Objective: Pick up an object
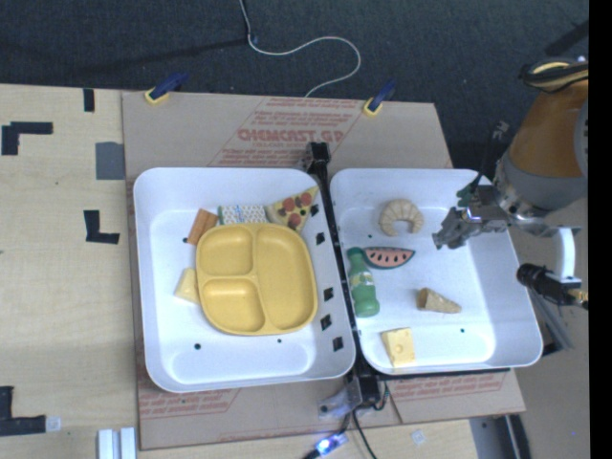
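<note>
The right bin [478, 347] holds a croissant [402, 216], a watermelon slice [390, 256], a green bottle [361, 282], a small bread wedge [437, 301] and a yellow cheese block [399, 344]. My gripper [451, 234] hangs over the right bin's far right part, its dark fingers pointing down-left. It is to the right of the croissant and apart from it, with nothing seen between the fingers. The fingers look slightly spread.
The left bin [158, 256] holds a yellow divided plate [256, 277], a pizza slice [295, 207], an orange piece [201, 226], a patterned item [241, 215] and a yellow wedge [186, 285]. A black divider [330, 256] runs between the bins. A white cable [306, 51] lies beyond.
</note>
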### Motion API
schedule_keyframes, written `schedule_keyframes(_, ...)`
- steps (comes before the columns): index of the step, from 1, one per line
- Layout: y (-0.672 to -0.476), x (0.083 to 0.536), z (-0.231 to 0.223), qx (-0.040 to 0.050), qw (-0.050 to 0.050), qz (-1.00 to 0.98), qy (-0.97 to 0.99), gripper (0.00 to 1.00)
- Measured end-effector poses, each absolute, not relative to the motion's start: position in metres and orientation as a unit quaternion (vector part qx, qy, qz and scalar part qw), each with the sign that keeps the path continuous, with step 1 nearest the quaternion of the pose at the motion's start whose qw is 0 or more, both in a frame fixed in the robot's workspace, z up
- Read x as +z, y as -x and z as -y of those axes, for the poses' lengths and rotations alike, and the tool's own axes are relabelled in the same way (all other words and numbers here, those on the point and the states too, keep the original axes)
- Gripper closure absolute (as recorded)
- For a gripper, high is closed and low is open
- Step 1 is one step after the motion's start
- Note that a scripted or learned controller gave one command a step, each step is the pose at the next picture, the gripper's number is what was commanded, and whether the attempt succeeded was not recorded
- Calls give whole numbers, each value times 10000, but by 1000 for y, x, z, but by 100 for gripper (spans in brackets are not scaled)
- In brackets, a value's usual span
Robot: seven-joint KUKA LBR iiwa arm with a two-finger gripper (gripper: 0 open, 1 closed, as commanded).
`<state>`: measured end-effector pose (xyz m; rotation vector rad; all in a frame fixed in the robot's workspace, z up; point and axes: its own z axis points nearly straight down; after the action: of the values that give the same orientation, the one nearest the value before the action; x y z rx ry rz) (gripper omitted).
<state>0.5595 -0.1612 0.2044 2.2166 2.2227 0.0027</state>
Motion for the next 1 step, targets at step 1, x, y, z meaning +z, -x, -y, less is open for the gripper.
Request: schedule_keyframes(1,-560,225,160,4,3,-7079,-7063,100)
